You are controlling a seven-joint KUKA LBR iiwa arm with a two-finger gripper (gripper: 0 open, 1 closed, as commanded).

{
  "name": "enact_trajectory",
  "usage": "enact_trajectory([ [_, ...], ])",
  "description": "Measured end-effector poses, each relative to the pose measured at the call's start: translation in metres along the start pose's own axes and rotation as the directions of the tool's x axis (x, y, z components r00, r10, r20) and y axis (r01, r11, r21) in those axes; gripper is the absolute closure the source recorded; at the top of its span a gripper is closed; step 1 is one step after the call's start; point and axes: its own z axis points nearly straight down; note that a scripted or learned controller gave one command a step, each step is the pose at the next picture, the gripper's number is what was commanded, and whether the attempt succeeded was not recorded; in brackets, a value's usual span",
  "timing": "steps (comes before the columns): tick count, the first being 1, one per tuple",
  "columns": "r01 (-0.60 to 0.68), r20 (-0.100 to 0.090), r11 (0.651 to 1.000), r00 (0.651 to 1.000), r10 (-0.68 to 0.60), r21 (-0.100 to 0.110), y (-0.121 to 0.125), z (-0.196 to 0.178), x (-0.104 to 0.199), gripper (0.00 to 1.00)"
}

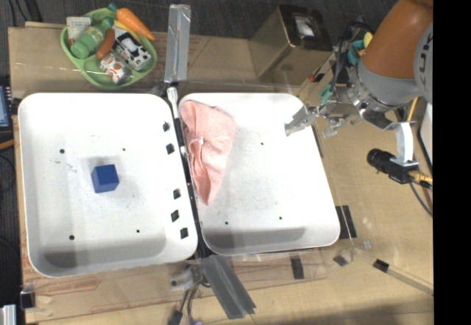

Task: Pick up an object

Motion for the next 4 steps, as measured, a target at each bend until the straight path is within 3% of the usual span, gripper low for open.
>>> enact_trajectory([
  [1, 0.055, 0.001, 0.999, 0.999, -0.055, 0.002, 0.030, 0.103, 0.094, 0.00],
  [2, 0.055, 0.001, 0.998, 0.998, -0.055, -0.005, 0.062, 0.181, 0.109, 0.00],
  [3, 0.041, 0.001, 0.999, 0.999, -0.041, -0.007, 0.094, 0.179, 0.042, 0.00],
  [4, 0.334, 0.006, 0.943, 0.943, -0.334, -0.009, 0.095, 0.177, 0.019, 0.00],
])
